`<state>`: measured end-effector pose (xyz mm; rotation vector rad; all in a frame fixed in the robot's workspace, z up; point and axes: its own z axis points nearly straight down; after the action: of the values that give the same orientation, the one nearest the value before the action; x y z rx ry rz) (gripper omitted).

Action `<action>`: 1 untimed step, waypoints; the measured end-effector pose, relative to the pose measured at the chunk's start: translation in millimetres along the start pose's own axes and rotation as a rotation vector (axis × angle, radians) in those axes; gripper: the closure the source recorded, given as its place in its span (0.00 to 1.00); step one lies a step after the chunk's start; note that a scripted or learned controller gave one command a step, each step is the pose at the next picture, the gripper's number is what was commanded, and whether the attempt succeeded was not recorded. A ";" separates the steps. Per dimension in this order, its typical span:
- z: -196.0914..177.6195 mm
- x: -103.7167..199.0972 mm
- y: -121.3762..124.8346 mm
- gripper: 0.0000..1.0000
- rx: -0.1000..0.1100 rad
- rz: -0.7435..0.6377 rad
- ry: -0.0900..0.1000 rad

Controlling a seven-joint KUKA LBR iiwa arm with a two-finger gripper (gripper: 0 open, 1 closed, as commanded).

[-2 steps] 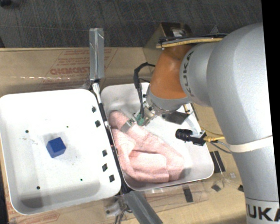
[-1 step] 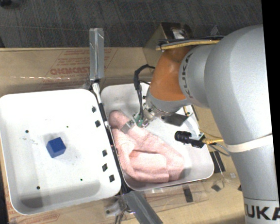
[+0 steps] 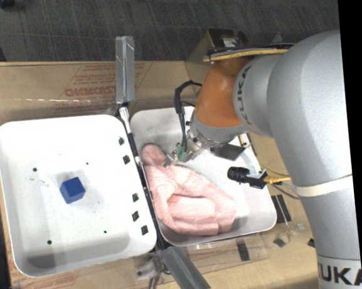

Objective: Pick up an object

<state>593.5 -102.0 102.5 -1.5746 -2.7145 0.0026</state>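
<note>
Camera view looks down on two white bins side by side on the desk. A small blue cube (image 3: 72, 189) sits alone toward the middle of the left bin (image 3: 26, 248). A crumpled pink cloth (image 3: 189, 200) fills much of the right bin (image 3: 263, 218). The end effector (image 3: 183, 152) (hanging below the orange-banded wrist) sits low at the cloth's far end, beside its upper fold; whether it is open or closed, I cannot tell.
</note>
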 end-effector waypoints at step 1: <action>-0.1 -0.2 -0.1 0.00 0.000 0.000 0.000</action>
<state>593.6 -102.2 102.6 -1.5749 -2.7146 0.0029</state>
